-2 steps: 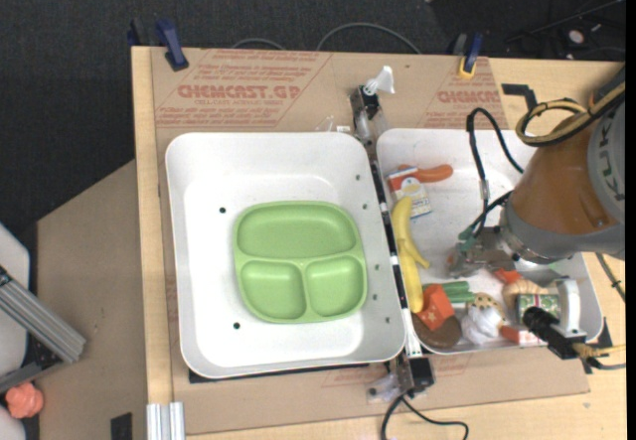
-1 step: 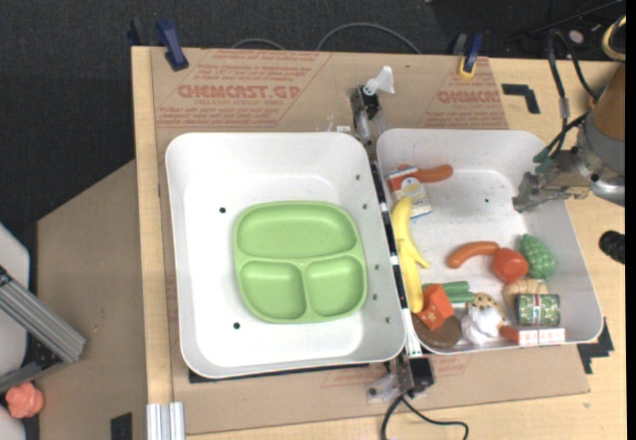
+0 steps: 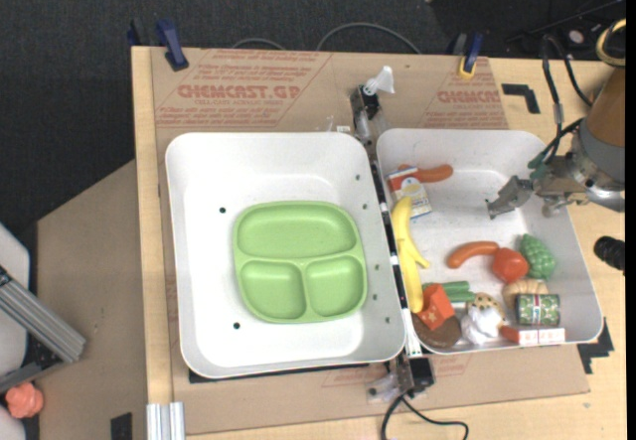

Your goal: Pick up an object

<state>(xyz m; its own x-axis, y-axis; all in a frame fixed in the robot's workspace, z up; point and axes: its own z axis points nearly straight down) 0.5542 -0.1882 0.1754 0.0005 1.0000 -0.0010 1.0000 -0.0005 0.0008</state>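
Observation:
My gripper (image 3: 525, 206) hangs over the right bin (image 3: 467, 142), in its upper right part, with its fingers spread open and nothing between them. Below it lie an orange sausage (image 3: 471, 252), a red tomato (image 3: 510, 266) and a green bumpy fruit (image 3: 538, 255). A yellow banana (image 3: 405, 247) lies along the bin's left wall. A small carton (image 3: 412, 200) and a red hot dog (image 3: 429, 173) sit at the upper left. Along the bin's front are an orange carrot piece (image 3: 435, 300), a brown disc (image 3: 442, 331), a white figure (image 3: 484, 319) and a green can (image 3: 538, 309).
The left bin (image 3: 199, 180) holds a green divided plate (image 3: 298, 261). The arm enters from the right edge above the right bin's far corner. A clamp and spray nozzle (image 3: 370, 95) stand between the bins at the back. Cardboard covers the bench around both bins.

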